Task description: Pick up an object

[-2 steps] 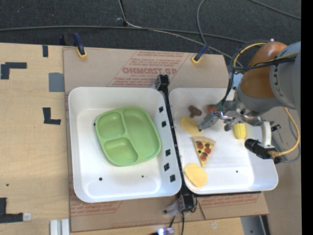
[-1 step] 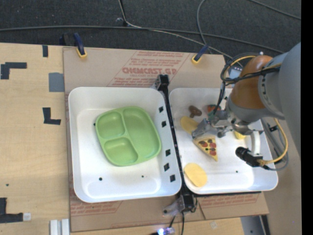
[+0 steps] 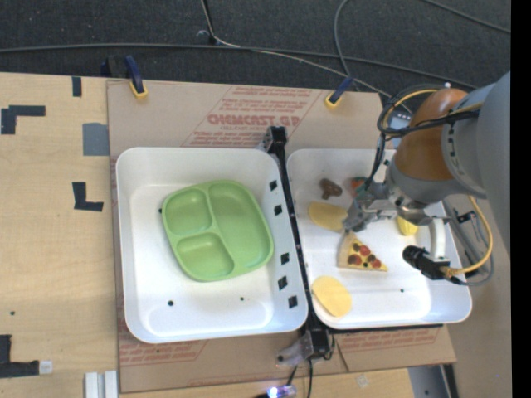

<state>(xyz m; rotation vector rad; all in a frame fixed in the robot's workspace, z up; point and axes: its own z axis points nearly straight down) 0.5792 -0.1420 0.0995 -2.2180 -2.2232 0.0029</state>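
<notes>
Your bench is cardboard-topped wood (image 3: 249,110) with two white bins on it. In the right bin (image 3: 415,309), nearest the camera, you have a yellow oval piece (image 3: 333,296), then a pizza slice (image 3: 361,255), then a yellow wedge (image 3: 327,216) and a small brown piece (image 3: 331,188) at the far side. The left bin (image 3: 137,305) holds a green divided plate (image 3: 217,230). Your gripper (image 3: 362,214) hangs just above the pizza slice, beside the yellow wedge; you cannot tell its grip state, nothing visibly held.

Left bin (image 3: 133,222): green divided plate (image 3: 217,230). Right bin (image 3: 431,305): pizza slice (image 3: 361,255), two yellow pieces, small brown item (image 3: 331,188). Gripper (image 3: 358,219) frame right, above pizza.
</notes>
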